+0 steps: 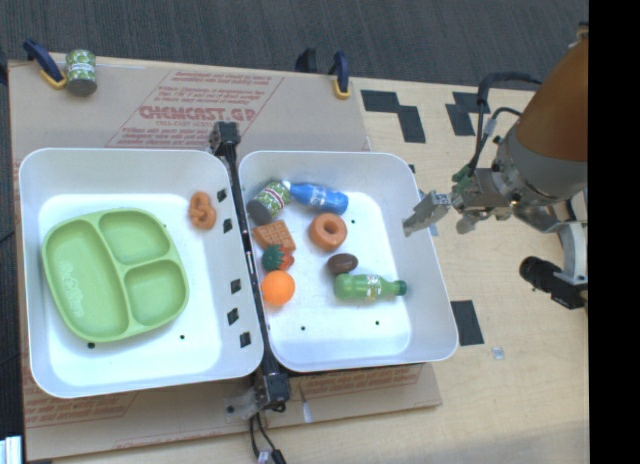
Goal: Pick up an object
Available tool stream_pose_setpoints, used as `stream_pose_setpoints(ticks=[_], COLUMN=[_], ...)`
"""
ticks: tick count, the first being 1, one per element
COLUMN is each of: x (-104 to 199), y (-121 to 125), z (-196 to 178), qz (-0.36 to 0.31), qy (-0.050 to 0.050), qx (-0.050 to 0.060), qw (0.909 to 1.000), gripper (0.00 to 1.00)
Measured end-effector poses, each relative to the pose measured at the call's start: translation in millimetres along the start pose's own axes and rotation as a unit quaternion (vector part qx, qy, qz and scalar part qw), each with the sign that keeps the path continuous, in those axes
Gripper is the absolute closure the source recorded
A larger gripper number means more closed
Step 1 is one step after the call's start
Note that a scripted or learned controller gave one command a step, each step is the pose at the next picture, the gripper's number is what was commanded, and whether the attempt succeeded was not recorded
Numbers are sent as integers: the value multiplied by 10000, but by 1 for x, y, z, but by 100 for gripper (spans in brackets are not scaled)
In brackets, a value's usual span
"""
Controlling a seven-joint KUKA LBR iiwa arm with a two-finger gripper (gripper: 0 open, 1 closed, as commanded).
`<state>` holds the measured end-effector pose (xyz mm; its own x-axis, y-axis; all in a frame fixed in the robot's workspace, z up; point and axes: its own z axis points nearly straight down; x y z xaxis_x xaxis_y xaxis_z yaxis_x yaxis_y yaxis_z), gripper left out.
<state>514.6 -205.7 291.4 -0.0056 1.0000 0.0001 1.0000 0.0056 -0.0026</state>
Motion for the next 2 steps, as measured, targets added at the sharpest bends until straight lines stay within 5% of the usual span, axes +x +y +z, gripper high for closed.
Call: stream_pose_setpoints(ticks=[1,2], x=[-5,-5], y=[10,-38], z=[131,200], qz=[-4,-6], qy=[8,4], qx=[21,5], qw=[10000,10000], gripper=[0,0])
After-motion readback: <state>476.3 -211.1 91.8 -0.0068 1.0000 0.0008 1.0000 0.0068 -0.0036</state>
